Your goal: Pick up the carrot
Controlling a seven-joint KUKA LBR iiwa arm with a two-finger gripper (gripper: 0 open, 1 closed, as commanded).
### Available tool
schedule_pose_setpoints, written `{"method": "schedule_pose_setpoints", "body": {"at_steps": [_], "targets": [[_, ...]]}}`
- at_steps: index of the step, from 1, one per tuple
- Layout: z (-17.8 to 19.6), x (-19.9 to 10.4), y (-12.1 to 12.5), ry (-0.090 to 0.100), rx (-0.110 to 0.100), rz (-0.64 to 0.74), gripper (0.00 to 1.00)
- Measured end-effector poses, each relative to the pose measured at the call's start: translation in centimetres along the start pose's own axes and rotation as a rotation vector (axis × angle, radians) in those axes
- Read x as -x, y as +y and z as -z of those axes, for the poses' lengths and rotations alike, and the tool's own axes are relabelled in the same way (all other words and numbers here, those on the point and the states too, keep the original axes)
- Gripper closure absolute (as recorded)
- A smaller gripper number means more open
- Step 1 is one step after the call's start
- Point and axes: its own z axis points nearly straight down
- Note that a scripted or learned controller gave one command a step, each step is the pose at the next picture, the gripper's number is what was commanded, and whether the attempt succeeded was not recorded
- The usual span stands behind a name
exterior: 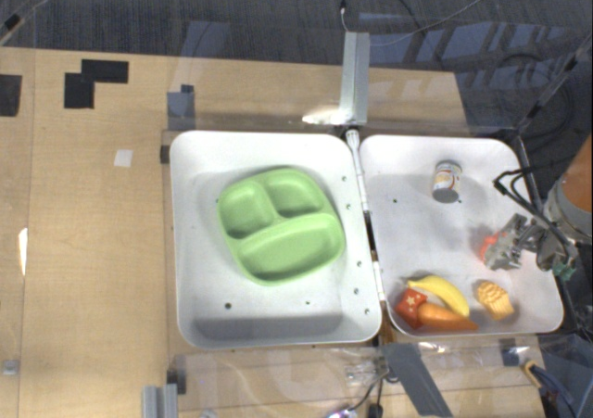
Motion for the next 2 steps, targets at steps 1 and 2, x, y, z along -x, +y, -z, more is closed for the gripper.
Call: {"method": "schedule_pose_setpoints", "body": {"at_steps": [1, 2], "targets": [[3.5, 0.1, 5.0, -0.002, 0.001, 0.215, 1.00], [4.6, 0.4, 5.2, -0.010, 0.003, 0.213, 1.00]]}}
